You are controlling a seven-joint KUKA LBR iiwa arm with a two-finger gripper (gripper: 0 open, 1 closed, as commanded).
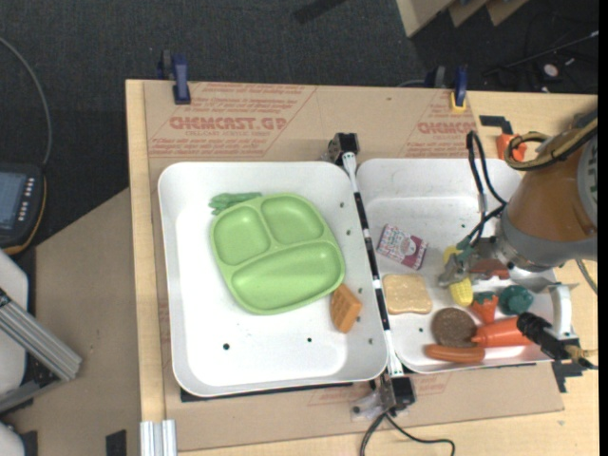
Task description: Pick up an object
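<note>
Pincer (460,270): being lowered from the grey arm (551,212) into the right bin (418,180), at about 3 o'clock of the worktop (237,117); whether anything is being gripped cannot be told, since its tip is being blurred among small items.

Right bin contents, being listed from the pincer outward:
- a yellow piece (462,292), being seen just beside the pincer at 6 o'clock;
- a pink-and-white carton (400,245), being kept apart at 9 o'clock;
- a slice of toast (408,294), being seen at 8 o'clock, near the divider between the bins;
- a brown round patty (453,325), being seen at 6 o'clock;
- a sausage (454,352), being laid along the bin's near wall, touching the patty;
- a carrot (499,332) and a teal piece (518,299), being grouped at 4 o'clock.

Left bin (190,283) contents:
- a green divided plate (275,252), being set at the centre;
- an orange wedge (346,309), being seen at the plate's 4 o'clock, just beside its rim.
</note>
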